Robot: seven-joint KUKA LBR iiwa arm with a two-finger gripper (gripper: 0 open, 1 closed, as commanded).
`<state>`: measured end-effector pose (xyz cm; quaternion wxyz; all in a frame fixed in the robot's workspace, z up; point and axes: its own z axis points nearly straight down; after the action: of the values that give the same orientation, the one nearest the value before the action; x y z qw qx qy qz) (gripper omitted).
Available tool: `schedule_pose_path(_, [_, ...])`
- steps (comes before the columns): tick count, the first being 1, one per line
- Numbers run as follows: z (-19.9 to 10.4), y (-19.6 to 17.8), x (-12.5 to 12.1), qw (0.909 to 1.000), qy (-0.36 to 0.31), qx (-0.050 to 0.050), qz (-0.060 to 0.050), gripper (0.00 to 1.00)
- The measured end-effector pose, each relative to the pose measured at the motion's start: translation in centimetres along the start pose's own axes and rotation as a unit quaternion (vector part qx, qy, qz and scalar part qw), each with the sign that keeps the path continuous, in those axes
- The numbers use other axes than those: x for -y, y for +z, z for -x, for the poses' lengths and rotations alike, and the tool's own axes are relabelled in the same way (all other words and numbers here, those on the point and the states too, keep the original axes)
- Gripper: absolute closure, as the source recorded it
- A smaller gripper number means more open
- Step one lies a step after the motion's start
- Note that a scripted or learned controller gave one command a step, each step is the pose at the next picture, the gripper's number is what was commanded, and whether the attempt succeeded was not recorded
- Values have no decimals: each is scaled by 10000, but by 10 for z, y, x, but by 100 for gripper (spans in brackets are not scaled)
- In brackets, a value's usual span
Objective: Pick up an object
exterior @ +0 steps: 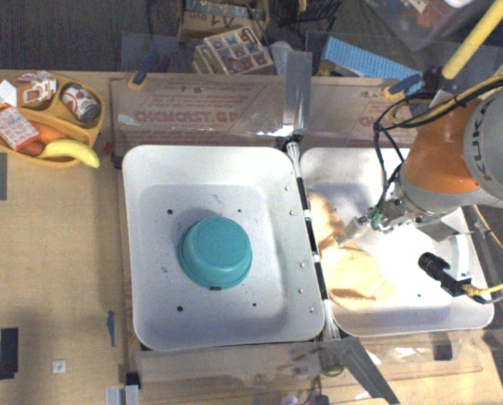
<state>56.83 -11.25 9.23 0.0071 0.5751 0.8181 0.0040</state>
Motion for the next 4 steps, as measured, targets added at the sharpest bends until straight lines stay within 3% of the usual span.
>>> schedule_pose_path(3, [-4, 1, -17, 10000, 1, 3, -12, 0])
schedule_pose_path(4, [-22, 0, 24, 9996, -294, 5, 3, 0])
